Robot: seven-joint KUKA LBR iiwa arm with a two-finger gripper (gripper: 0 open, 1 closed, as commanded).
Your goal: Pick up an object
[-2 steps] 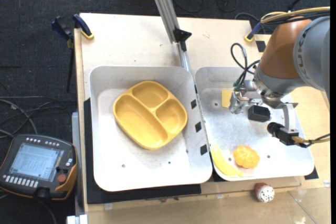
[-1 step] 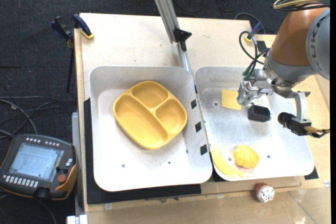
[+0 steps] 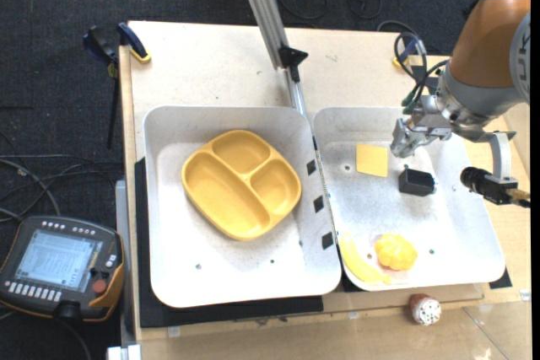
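Far left, off the bench: a teach pendant [image 3: 57, 264] lying on the dark floor. In the left bin [image 3: 160, 181]: a yellow divided plate [image 3: 242, 182] with three compartments, lying flat near the middle. Between the bins: black clips along the shared edge. In the right bin [image 3: 472, 253]: a flat yellow square [image 3: 372, 160] near the upper left, a small black block [image 3: 416, 181] just beside it to the right, a yellow banana-like piece [image 3: 361, 264] along the lower left rim, and a lumpy yellow toy [image 3: 395, 252] touching or nearly touching it. Above the square and the block: the gripper [image 3: 407, 139], hanging low, nothing visible between its parts; how far open, impossible to tell from here. Likely target: the black block, probably light and rigid, best pinched across its short sides. The square looks thin and flat, hard to get under. The lumpy toy looks soft, likely forgiving anywhere. Below the bin, on the bench: a small speckled ball [image 3: 426, 310].
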